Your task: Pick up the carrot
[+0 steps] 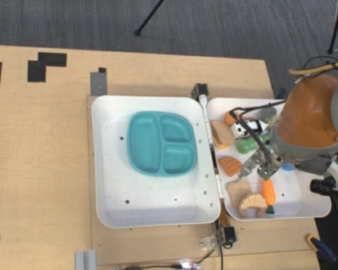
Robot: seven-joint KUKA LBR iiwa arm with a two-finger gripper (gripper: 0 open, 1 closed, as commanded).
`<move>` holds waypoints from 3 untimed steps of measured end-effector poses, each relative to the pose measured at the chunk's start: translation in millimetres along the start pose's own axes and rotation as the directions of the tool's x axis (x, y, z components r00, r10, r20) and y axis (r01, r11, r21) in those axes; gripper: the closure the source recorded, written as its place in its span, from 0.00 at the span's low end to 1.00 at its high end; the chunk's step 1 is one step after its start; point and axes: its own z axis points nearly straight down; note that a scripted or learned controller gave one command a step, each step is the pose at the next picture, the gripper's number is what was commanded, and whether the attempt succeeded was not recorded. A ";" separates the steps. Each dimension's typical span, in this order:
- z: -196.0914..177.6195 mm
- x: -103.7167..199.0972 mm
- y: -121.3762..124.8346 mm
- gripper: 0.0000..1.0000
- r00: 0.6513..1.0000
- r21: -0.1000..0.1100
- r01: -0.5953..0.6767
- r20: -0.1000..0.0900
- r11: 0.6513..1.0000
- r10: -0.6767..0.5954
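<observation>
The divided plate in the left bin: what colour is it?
Teal, seen clearly in the camera view: the divided plate.

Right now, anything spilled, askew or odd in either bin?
Nothing spilled or damaged. The teal three-compartment plastic plate sits flat in the left white bin. The right white bin is crowded: the small orange toy carrot lies by the tan bread pieces, with the tool just above it. That clutter is the only oddity.

A teal divided plate (160, 143) sits in the left bin (110, 167); what looks like bread (220, 133) lies in the right bin (304, 210).
</observation>
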 end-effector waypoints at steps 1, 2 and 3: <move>0.5 -0.3 -0.8 0.00 1.000 0.001 -0.001 0.000 1.000 0.001; 53.4 -23.4 -27.5 0.00 0.991 0.005 0.133 -0.005 0.991 -0.133; 92.6 -47.4 -39.9 0.00 0.979 -0.003 -0.205 -0.010 0.979 0.205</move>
